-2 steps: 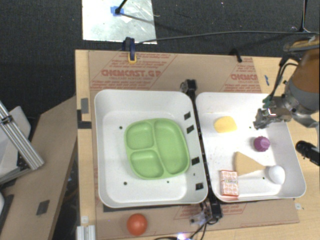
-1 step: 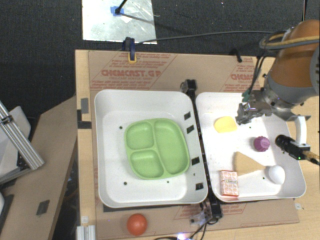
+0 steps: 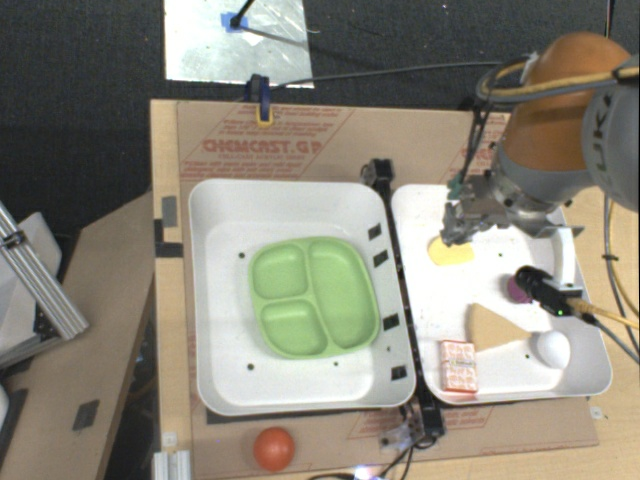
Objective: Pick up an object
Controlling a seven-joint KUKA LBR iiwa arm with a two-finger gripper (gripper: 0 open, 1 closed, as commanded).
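Here the tool hangs in the right bin, just above the yellow piece and touching its top edge. I cannot tell how the tool is set. The yellow piece lies near the bin's back left.

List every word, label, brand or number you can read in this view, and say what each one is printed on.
"CHEMCAST GP": red print, repeated on the brown protective sheet under the two bins; only the largest line, behind the left bin, reads clearly.
Small carton in the right bin: reddish printing, too small and blurred to read.
Green divided plate: no text visible.
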